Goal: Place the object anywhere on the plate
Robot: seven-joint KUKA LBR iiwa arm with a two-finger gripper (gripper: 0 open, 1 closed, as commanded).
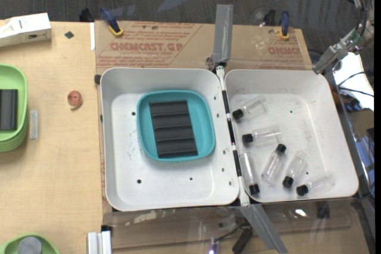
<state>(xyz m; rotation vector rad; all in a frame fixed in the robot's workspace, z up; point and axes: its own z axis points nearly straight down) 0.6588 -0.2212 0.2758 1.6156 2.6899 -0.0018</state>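
A teal plate (176,125) with dark ridges sits in the left bin (119,181); six black-capped clear vials (261,137) lie scattered in the right bin (333,128).

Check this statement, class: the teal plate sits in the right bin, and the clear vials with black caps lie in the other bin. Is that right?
Not quite. The camera view shows the teal plate in the left bin, not the right one. The rest holds: the clear vials with black caps lie loose in the other bin, the right bin.
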